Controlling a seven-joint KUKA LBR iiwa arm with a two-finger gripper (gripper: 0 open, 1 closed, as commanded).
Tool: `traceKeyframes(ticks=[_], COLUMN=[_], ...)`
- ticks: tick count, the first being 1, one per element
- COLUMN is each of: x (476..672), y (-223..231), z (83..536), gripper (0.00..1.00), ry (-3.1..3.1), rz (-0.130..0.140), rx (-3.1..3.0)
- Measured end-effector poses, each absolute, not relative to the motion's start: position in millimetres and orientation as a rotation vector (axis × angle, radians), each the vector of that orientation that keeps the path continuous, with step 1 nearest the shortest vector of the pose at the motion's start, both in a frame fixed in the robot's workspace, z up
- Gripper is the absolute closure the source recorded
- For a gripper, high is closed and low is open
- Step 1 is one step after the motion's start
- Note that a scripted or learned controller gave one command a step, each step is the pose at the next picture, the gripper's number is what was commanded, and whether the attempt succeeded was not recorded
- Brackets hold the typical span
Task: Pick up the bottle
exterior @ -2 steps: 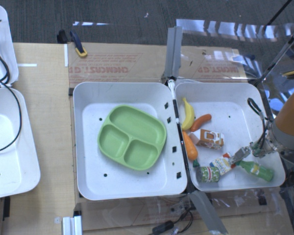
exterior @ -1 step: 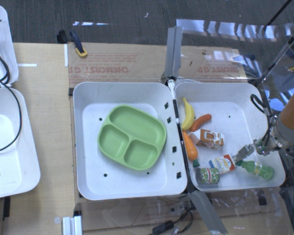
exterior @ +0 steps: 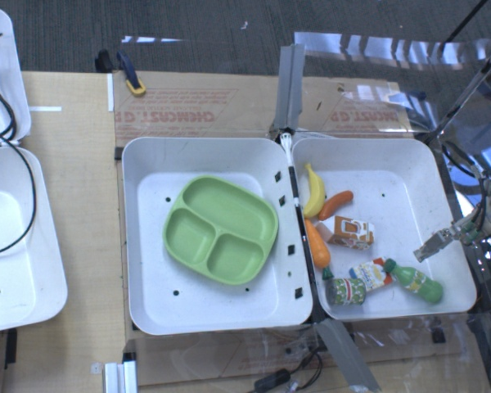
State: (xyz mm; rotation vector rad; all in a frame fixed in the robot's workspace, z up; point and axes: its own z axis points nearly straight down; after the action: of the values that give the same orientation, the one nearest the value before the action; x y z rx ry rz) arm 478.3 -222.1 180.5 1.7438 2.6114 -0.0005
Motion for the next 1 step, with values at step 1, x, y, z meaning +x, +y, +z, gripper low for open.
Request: traceKeyframes(ticks=[1], x=[478.7], y=[-222.3], z=[93.0], gripper=[0.0], ry=[2.785], rz=[0.001], rx=[1.446])
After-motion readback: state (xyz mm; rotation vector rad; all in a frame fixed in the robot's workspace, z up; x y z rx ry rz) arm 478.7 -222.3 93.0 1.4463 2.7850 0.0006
